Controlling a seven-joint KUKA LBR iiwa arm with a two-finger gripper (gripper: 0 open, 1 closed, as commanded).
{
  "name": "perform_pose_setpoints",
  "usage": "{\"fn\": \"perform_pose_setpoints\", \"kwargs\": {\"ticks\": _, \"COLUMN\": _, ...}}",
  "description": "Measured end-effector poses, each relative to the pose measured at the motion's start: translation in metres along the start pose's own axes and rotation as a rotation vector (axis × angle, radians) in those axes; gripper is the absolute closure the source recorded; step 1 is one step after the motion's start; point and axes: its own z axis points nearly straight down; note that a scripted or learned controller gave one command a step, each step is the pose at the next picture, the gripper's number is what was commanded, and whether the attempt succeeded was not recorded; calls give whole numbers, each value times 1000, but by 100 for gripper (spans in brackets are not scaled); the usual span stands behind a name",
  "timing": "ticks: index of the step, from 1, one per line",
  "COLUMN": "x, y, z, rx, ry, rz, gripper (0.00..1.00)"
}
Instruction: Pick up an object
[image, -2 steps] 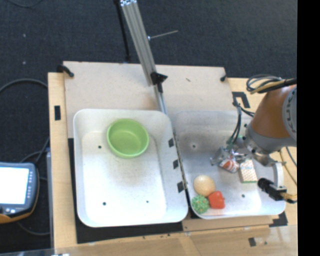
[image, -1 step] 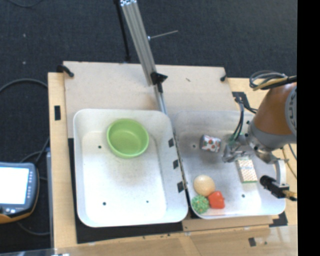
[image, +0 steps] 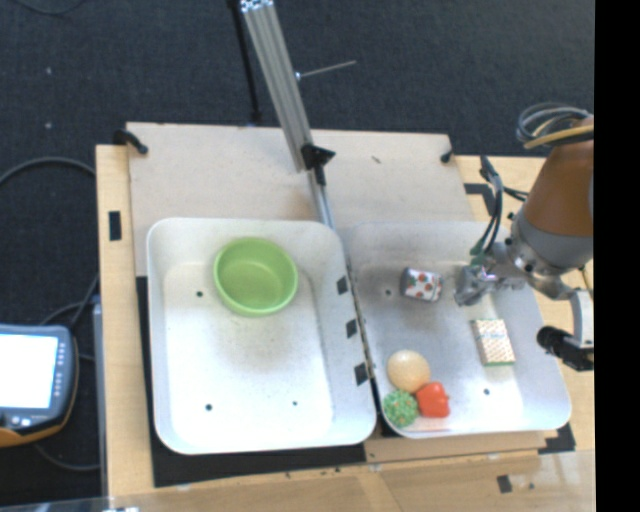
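Two shallow white bins are sitting side by side on the bench. The left bin (image: 190, 400) is holding a single lime-green bowl (image: 256, 276), which is resting upright toward the bin's twelve o'clock side. The right bin (image: 530, 400) is carrying everything else: a small white can with red spots (image: 421, 285) is lying on its side near the middle of the bin, toward eleven o'clock; a flat rectangular packet with a fine speckled pattern (image: 493, 341) is lying toward three o'clock; and down at seven o'clock, against the near corner, a pale egg-shaped ball (image: 408, 369), a green bumpy ball (image: 400, 407) and a red piece (image: 433, 400) are crowding together, touching one another. Any print on the can or the packet is too small for me to read. The grey arm with its orange band (image: 562, 195) is reaching in from three o'clock, and its gripper (image: 472, 286) is hanging low over the right bin, just beside the can on the can's three o'clock side and just beyond the packet at its twelve o'clock end. Nothing is showing between its tips; whether they are spread or closed, I cannot tell from here. A slanted metal post (image: 285, 85) is rising from the bench at twelve o'clock, and a handheld screen pendant (image: 35, 385) is lying off the bench at nine o'clock.
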Motion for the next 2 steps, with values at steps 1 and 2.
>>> {"fn": "perform_pose_setpoints", "kwargs": {"ticks": 1, "x": -1, "y": 2, "z": -51, "rx": 0, "ry": 0, "rz": 0, "gripper": 100}}
{"fn": "perform_pose_setpoints", "kwargs": {"ticks": 2, "x": 43, "y": 25, "z": -44, "rx": 5, "ry": 2, "rz": -3, "gripper": 100}}
